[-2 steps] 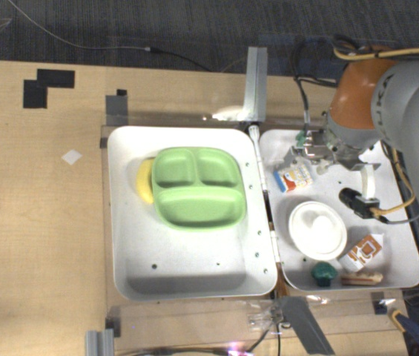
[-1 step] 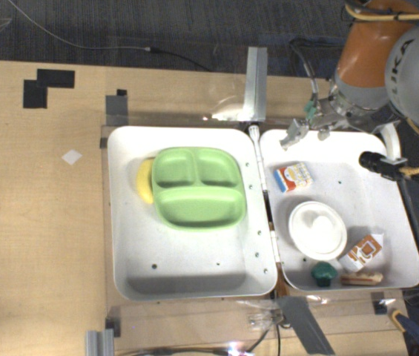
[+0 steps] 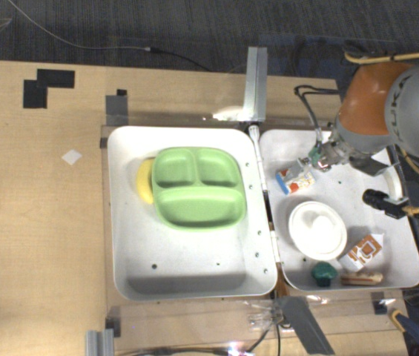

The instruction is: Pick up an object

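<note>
1. Nearest the camera, a green ball [image 3: 324, 274] and a stick [image 3: 360, 279] are seen in the right bin [image 3: 409, 273].
2. Above them lie a white bowl [image 3: 317, 229] and a small packet [image 3: 295, 180].
3. The gripper [image 3: 319, 159] is poised just beside that packet; its opening cannot be told.
4. A green tray [image 3: 196, 186] is set in the left bin [image 3: 179, 273].

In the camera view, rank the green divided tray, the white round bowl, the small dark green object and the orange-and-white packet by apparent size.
Largest to smallest:
1. green divided tray, left bin
2. white round bowl, right bin
3. orange-and-white packet and small dark green object: these look about alike, so I would not rank them against each other.
</note>
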{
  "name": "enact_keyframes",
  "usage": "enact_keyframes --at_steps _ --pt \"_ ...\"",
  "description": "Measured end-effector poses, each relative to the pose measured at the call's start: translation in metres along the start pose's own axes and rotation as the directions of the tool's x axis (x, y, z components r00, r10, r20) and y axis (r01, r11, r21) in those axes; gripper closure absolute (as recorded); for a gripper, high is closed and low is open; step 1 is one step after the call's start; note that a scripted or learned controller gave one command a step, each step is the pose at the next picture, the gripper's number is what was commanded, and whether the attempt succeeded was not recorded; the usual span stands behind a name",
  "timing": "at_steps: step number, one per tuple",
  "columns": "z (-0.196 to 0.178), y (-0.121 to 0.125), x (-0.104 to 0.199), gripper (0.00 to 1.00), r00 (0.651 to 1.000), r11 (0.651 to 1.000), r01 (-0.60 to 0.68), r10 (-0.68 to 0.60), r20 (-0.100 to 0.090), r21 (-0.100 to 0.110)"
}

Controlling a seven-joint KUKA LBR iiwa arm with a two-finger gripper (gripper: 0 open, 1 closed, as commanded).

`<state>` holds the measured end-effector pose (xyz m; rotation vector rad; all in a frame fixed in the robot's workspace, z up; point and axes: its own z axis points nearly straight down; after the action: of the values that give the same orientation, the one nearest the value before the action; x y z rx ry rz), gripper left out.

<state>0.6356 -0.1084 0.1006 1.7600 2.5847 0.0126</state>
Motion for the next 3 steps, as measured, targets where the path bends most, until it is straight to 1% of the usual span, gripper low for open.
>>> enact_keyframes --at_steps 1,2,3 --pt "-0.001 -0.036 0.033 0.0 0.995 0.995 0.103 -0.103 0.002 -0.003" --pt "-0.087 -0.092 0.102 0.0 0.96 0.96 0.279 -0.279 -0.006 0.006" --pt "-0.027 -0.122 0.07 0.0 0.94 0.94 0.342 -0.342 -0.004 0.004"
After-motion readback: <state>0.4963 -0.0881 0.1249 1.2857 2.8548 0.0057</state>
